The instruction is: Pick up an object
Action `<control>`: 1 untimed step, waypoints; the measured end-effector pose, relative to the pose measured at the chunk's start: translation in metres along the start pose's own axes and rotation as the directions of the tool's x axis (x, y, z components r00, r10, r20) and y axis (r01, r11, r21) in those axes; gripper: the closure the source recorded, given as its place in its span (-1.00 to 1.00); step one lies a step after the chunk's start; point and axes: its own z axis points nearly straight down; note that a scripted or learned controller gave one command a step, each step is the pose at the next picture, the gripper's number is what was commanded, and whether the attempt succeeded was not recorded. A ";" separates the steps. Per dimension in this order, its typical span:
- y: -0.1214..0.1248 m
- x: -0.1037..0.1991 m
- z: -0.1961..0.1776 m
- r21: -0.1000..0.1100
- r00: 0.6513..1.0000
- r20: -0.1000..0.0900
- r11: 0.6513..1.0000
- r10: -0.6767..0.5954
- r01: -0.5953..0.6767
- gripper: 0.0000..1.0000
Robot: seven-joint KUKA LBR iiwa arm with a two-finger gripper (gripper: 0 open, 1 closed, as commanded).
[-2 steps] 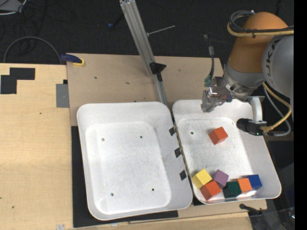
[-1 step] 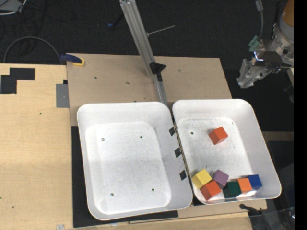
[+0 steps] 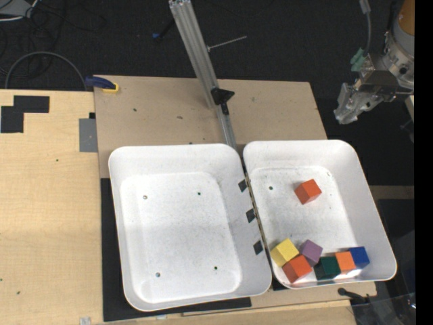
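Several small coloured blocks lie in the right bin (image 3: 352,156). An orange-red block (image 3: 308,191) sits alone near its middle. Along the near edge cluster a yellow block (image 3: 285,251), a purple block (image 3: 311,250), a red block (image 3: 297,268), a dark green block (image 3: 327,267), an orange block (image 3: 346,260) and a blue block (image 3: 359,256). My gripper (image 3: 347,112) hangs off the bench at the upper right, beyond the right bin's far corner and well above the blocks. Nothing shows between its fingers.
The left bin (image 3: 135,164) stands beside the right one, with black clips (image 3: 250,215) along the shared edge. A slanted aluminium bar (image 3: 198,53) rises behind the bins. A blue and yellow clamp (image 3: 103,83) sits at the board's far left corner.
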 end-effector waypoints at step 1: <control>0.001 0.001 -0.009 0.002 1.000 0.001 1.000 -0.010 0.010 1.00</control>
